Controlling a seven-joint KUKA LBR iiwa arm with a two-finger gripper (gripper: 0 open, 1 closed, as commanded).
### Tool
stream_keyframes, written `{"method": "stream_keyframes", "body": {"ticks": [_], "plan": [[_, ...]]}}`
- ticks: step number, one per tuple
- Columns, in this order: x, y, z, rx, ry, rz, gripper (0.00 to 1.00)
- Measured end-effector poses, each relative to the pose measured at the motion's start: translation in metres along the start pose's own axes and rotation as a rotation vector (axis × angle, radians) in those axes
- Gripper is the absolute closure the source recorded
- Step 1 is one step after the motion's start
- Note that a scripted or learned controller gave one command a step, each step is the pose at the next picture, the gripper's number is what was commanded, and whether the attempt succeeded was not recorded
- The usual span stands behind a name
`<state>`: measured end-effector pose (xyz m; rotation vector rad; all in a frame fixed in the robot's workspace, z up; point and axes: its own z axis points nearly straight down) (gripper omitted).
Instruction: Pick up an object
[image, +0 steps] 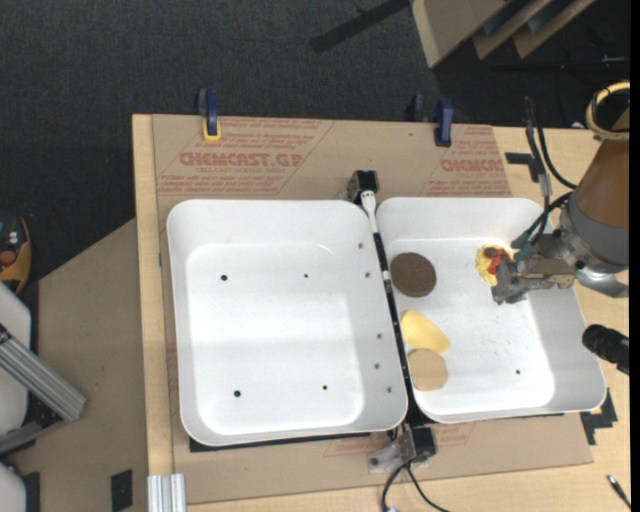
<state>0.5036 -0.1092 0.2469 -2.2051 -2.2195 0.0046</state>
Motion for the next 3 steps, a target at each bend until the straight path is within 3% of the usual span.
{"method": "stream_keyframes", "body": {"ticks": [1, 2, 3], "plan": [[0.043, -0.023, -0.191, -0.033, -0.008, 0.000, 1.00], [0.094, -0.003, -0.073, 0.001, -0.005, 0.001, 1.00], [0.143, 0.009, -0.200, -0.028, -0.005, 0.001, 1.00]]}}
